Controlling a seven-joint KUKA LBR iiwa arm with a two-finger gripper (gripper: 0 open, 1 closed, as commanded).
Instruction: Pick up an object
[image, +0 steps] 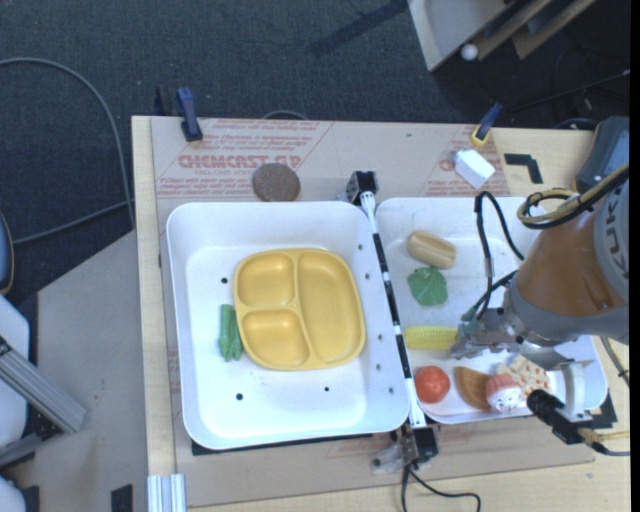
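Observation:
In the right bin (455, 212) lie a tan bread roll (432, 248), a green leafy piece (429, 287), a yellow corn cob (429, 338), a red tomato (432, 384), an orange-brown piece (473, 386) and a pizza slice (522, 378) beside a small pink and white item (506, 399). My gripper (472, 338) hangs low over this bin, at the right end of the corn cob and just above the orange-brown piece. The wrist hides its tips.
The left bin (200, 300) holds a yellow divided plate (298, 306) and a green pod (230, 332) to its left. A brown disc (275, 183) rests on the cardboard behind the bins. A black cable loops above the arm at the right.

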